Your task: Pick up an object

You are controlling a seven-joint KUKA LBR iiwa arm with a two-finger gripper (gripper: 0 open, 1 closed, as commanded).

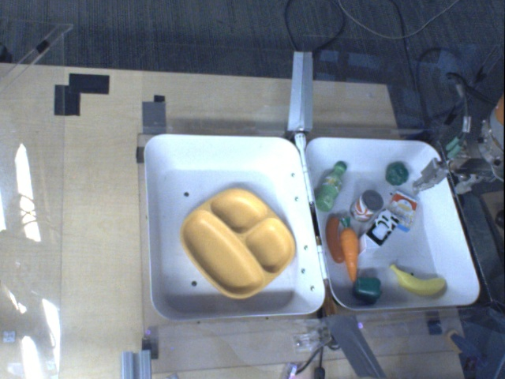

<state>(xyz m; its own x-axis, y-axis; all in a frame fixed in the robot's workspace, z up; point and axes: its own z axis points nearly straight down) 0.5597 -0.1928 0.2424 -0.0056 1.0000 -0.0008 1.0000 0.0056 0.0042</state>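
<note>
The gripper (439, 174) hovers at the right bin's (465, 247) far right rim, touching nothing and holding nothing; how far it is open cannot be told. In that bin lie a green bottle (331, 183), can (367, 205), carton (402, 209), carrot (349, 251) and banana (418, 281). A yellow tray (238, 241) sits in the left bin (162, 212).

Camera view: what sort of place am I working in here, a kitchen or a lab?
Most likely a robotics lab bench, not a kitchen: two white bins sit side by side on a wooden bench, toy food like a banana and carrot fills the right one, and loose cables trail over carpet.
</note>
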